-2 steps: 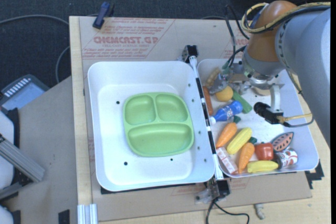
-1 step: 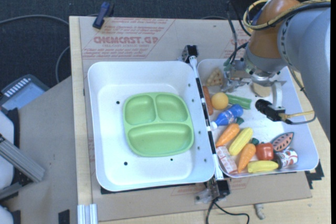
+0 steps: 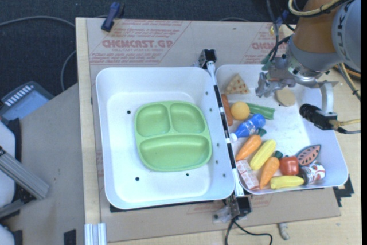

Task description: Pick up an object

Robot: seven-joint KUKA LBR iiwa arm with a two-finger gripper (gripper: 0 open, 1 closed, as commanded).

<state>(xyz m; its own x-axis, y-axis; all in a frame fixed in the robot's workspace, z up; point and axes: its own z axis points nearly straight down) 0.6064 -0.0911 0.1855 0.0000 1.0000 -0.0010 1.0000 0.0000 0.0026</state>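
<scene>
Camera view: my gripper (image 3: 269, 84) hangs over the far end of the right bin (image 3: 338, 166), near its far rim; can't tell how it's set from this angle, and nothing visibly in it. Pick candidates are all in that bin: cracker wedge (image 3: 235, 85) at the far-left corner, orange ball (image 3: 240, 110) and blue bottle (image 3: 251, 125) along the left wall, carrot (image 3: 248, 147), corn (image 3: 262, 154) and banana (image 3: 286, 182) packed toward the near edge. My guess: the near pile is too tight for clean finger entry. Left bin (image 3: 109, 94) carries 1 green divided plate (image 3: 172, 136) mid-floor with free floor all round. Best room is the bare patch mid-right in my bin.
</scene>
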